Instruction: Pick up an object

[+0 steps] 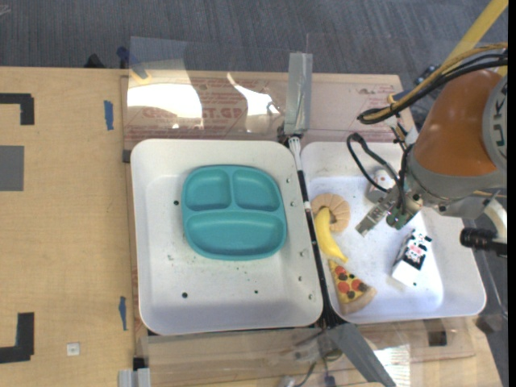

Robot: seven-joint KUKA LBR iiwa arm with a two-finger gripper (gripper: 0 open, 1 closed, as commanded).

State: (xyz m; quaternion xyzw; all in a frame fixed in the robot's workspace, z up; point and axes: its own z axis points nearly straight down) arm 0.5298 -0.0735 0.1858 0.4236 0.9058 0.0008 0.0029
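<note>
- The two-finger metal gripper [385, 213] hangs over the middle of the right shallow white bin [459, 301]; its grey fingers point down and to the view's left, slightly spread, with nothing between them.
- Just to the gripper's right and a little nearer the camera lies a small white carton with a black cow print [411, 258], flat on the bin floor. It looks light and boxy; pinching across its narrow sides should hold, though thin card may dent.
- Just left of the fingertips lies a yellow plastic toy banana [326, 236], touching a tan round toy cookie [336, 209]. The banana seems light, stiff and smooth, so a grip across its middle suits best.
- Below the banana lies a toy pizza slice [351, 286], probably too flat to pinch easily.
- Far left, in the other bin, sits a teal divided plastic plate [235, 211].
</note>
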